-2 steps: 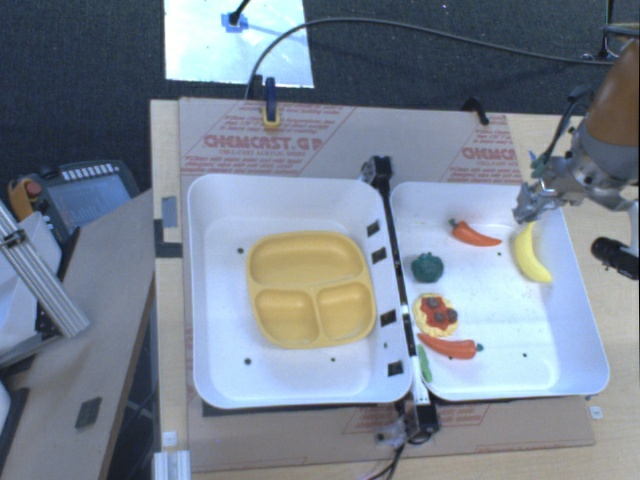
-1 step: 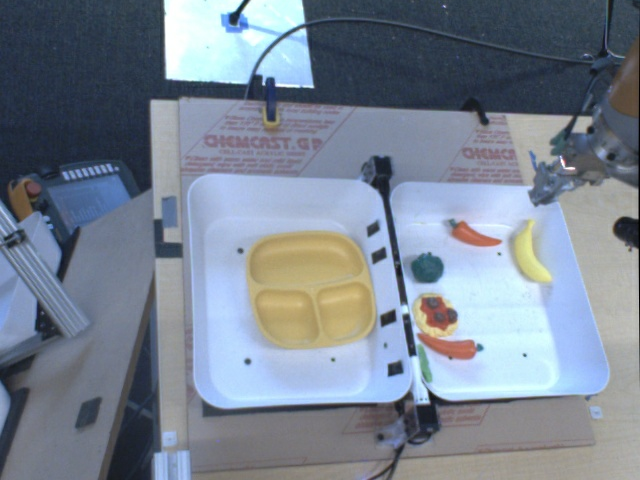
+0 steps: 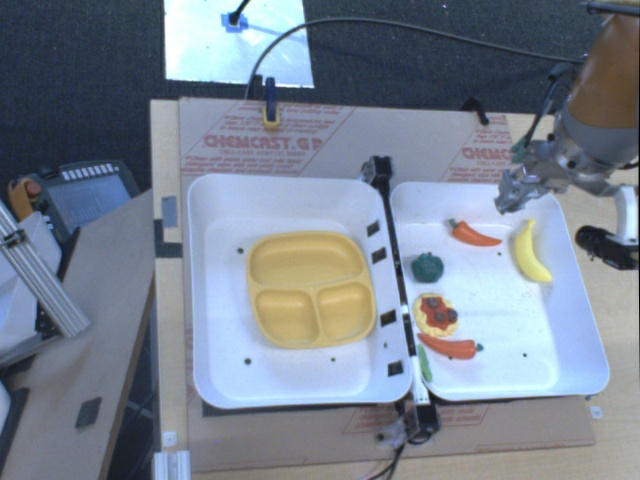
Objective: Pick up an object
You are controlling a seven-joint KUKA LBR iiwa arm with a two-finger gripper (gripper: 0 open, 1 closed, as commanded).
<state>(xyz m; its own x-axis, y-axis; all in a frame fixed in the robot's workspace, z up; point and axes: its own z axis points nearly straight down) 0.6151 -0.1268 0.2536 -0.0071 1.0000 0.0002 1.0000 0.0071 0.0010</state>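
Here the end effector (image 3: 512, 196) hovers above the right bin's (image 3: 570, 368) far edge, near the banana (image 3: 530, 253). I cannot tell its state.

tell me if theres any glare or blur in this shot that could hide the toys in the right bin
Camera view: the strongest glare sits on the shiny sheet beyond the bench, away from the bins. The right bin is evenly lit, so the banana and green pepper read clearly with soft shadows. The claw looks slightly blurred, its fingers hard to make out.
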